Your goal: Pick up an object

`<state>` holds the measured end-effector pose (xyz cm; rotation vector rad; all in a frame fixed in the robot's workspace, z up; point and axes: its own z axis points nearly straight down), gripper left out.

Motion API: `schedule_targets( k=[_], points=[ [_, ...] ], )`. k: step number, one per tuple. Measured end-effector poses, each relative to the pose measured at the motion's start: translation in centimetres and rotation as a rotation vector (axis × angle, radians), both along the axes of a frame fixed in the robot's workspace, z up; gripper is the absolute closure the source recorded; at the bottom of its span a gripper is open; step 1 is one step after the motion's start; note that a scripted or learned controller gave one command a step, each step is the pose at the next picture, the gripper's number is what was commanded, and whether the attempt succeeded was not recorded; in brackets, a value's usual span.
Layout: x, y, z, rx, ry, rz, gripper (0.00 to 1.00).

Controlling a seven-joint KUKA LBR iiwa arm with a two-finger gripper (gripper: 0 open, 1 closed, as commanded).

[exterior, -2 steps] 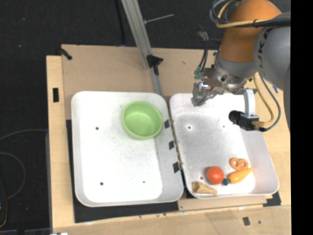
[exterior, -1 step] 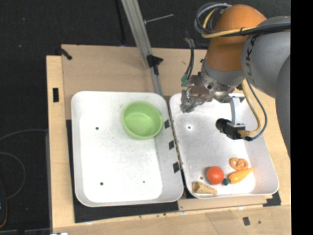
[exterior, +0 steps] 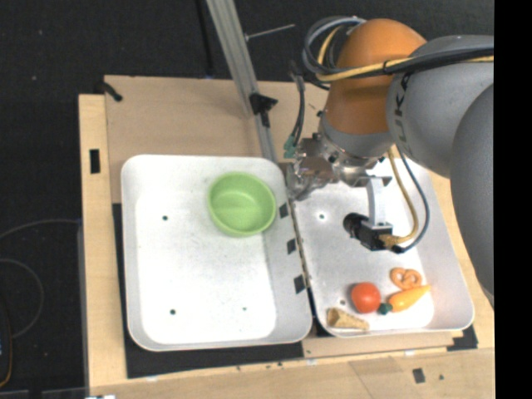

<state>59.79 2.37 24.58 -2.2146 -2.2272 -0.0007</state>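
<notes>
Jaws: hanging just right of the round green plastic bowl (exterior: 241,204), seemingly poised before a descent; the wrist is hiding whether they are apart or together, so I cannot tell.
Targets: round red tomato (exterior: 364,296), small brown pretzel (exterior: 405,278), orange carrot-like toy (exterior: 409,298) and tan wedge (exterior: 347,320) are lying clustered well to the bowl's lower right, nothing touching them.
Hidden: the grey arm is covering the area right of the bowl; the wedge's material is staying unclear.

Even, bright overhead light whitens the bins (exterior: 150,248), shadows stay soft, and the picture is slightly grainy.
</notes>
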Motion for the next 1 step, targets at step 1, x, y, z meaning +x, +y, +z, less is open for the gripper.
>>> schedule_targets(
  k=[1],
  points=[
    [-1.82,5.39,0.81,0.002,0.0,0.003,1.0]
  ],
)
